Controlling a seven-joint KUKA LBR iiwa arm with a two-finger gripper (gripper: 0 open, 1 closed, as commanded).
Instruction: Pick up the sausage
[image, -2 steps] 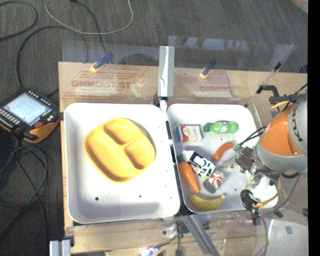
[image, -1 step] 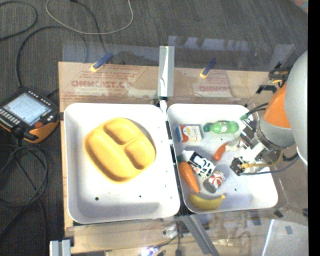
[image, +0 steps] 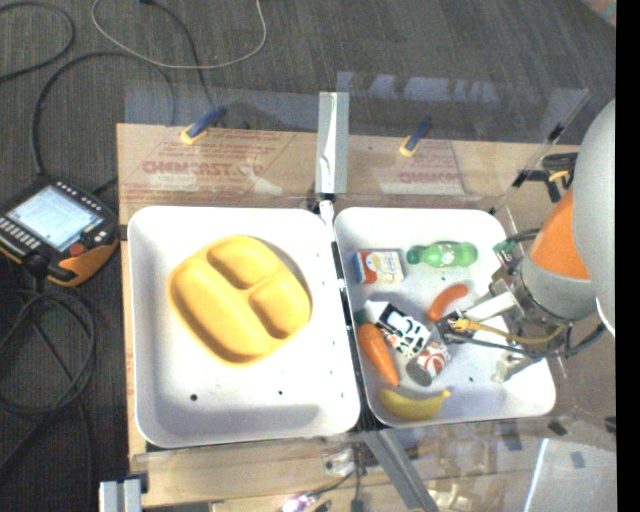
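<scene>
While the sausage (image: 449, 298) lies in the right bin (image: 520, 400), nothing is lifted.
Jaws (image: 458, 325) spread open just below it, grasp pending.

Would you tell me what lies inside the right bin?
In the right bin: a sausage, carrot, banana, green bottle, small carton and can. The gripper covers part of its floor.

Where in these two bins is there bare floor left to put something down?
Left bin: a wide bare strip along its near edge, below the yellow divided plate. Right bin: a small bare patch at its near right corner, right of the banana. Its middle is crowded: carrot, sausage, green bottle, carton, gripper.
</scene>
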